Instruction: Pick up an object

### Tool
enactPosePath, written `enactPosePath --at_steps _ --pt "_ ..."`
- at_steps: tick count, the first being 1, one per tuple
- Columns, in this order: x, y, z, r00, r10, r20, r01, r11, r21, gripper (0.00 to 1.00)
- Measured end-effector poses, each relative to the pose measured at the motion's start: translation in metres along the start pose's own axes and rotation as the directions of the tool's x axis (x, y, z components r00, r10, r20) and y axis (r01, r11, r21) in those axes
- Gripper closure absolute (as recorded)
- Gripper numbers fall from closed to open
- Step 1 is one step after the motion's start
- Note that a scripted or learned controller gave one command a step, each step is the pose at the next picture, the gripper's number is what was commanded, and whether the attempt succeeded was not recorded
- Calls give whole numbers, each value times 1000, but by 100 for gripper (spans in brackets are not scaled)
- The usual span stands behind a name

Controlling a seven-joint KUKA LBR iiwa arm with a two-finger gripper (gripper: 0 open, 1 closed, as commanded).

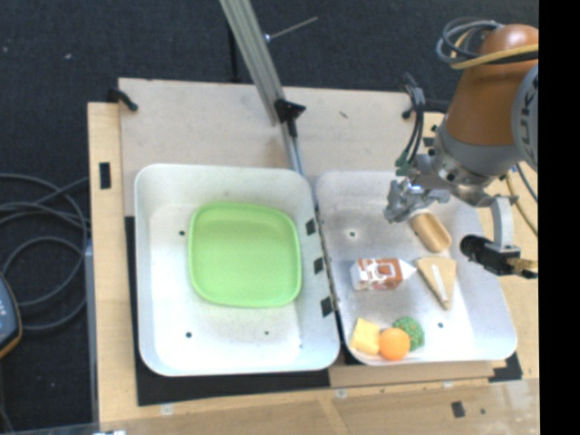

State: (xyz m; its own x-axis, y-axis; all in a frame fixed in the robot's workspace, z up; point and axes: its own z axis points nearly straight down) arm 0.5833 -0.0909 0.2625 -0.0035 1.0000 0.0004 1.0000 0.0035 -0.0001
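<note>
My gripper (401, 208) hangs over the upper part of the right bin (358, 198), just left of a tan bread roll (432, 232). Nothing shows between its fingers. Below it lie a small brown and white carton (378, 274) and a wedge of sandwich (439, 279). Near the bin's front edge sit a yellow block (366, 337), an orange ball (393, 343) and a green broccoli piece (412, 331).
The left bin (163, 243) holds a light green square plate (245, 254). A slanted metal pole (258, 57) rises from between the bins at the back. Black cables (41, 243) lie off the bench at left.
</note>
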Motion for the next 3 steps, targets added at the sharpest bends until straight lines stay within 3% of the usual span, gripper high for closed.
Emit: enactPosePath --at_steps 1,3 --pt "51 -12 1 1000 0 0 0 1000 -1 100" --pt "161 -9 10 1000 -1 -1 1 1000 -1 100"
